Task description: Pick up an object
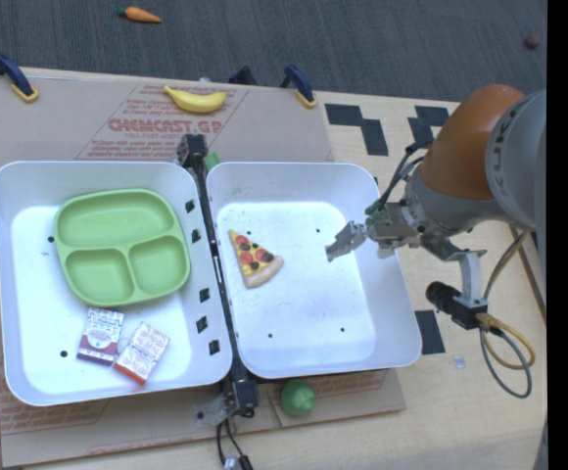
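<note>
In the camera view we saw the pincer (343, 243) hovering over the right bin (387, 311), apparently w/ nothing in it; whether spread or pressed together we couldn't tell. The pizza slice (254, 258) lay to its left, apart. We'd approach from above, centred over the slice, then descend. The cardboard (264, 116) read "CHEMCAST GP"; snack packets (123, 345) in the left bin were unreadable.

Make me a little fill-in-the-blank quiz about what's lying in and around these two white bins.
The pizza slice lies in the ____ bin.
The green tray has ____ compartments.
On the cardboard behind the bins lies a yellow ____.
The gripper hangs over the ____ bin.

Missing words: right; three; banana; right
</note>
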Motion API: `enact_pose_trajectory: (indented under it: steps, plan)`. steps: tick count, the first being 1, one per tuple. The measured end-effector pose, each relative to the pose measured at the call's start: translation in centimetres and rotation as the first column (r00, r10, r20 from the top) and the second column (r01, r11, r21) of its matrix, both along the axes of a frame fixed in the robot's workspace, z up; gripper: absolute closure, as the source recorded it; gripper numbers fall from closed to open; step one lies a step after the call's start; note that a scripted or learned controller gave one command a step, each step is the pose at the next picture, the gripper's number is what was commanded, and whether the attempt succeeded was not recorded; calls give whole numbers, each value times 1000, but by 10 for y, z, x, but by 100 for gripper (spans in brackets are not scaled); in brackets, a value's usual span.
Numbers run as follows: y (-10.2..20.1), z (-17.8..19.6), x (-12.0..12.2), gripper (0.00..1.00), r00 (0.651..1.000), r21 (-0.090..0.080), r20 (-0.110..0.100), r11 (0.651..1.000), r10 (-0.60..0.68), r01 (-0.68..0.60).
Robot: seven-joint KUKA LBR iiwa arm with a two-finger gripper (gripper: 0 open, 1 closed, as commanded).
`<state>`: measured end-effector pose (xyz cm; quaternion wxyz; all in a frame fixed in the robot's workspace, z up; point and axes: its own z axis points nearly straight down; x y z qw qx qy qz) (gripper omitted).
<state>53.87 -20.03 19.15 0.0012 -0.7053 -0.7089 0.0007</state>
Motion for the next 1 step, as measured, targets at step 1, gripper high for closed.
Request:
enact_pose_trajectory:
  steps: [1]
  plan:
    - [-9, -100, 80, 0, 1000, 0, 0, 1000, 3, -3]
